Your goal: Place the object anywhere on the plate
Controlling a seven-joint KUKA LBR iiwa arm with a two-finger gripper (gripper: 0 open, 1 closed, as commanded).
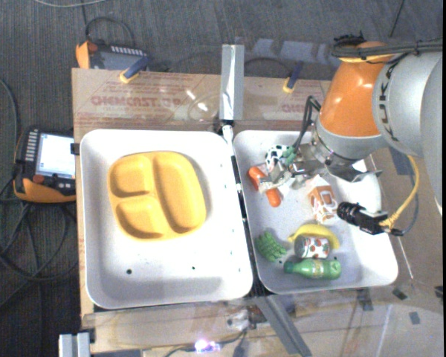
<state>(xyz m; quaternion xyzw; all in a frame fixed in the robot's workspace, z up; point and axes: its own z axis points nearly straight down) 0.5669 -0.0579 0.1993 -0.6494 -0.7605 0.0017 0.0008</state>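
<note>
Honestly, barely started: my hand (288,168) sits low at 11 o'clock in the right bin (386,270), among the toys near an orange carrot (270,193); can't tell its grip. Nothing's on the yellow plate (158,194) in the left bin yet.

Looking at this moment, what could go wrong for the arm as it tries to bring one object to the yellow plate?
1. The hand sits low among crowded toys in the right white bin; the small orange carrot-like toy and the black-and-white toy lie close together, so it may catch two or none.
2. The yellow three-compartment plastic plate is in the left white bin; a loosely held toy could fall at the raised rims between the bins.
</note>
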